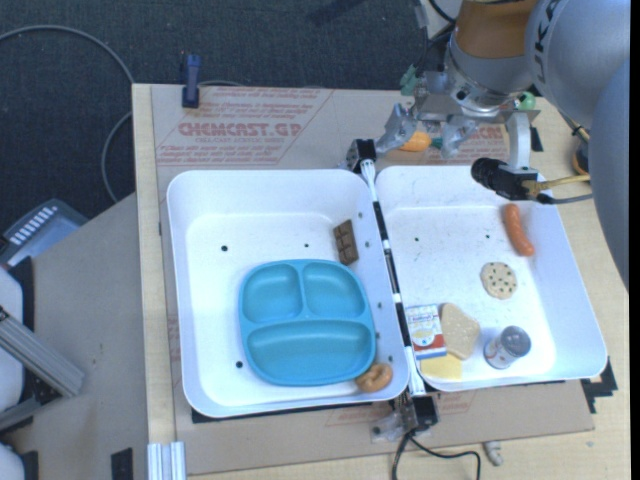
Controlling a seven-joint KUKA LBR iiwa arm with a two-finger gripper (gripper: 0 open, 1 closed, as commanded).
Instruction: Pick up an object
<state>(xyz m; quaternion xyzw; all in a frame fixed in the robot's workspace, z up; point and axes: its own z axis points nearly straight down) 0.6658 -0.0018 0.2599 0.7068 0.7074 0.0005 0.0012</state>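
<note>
A small orange-yellow object [417,141] sits between the fingers of the end effector [425,138], which is closed on it above the far rim of the right bin [560,298], near the divider where the two bins meet. The pick looks made; the step in hand is carrying the piece without losing it. The grip seems to catch the object near its edge rather than squarely — so a slow, steady move with no sudden wrist turn would suit it best.

Below in the right bin lie a sausage [516,229], a round cookie [498,280], a small carton [425,330], a wedge of bread [460,330] over a yellow slice, and a little metal tin [508,345]. The left bin [200,268] holds a blue divided plate [306,322], a chocolate bar [346,242] by the divider, and a pretzel-like piece [375,376] at the plate's near corner — any descent there should stay clear of these.
</note>
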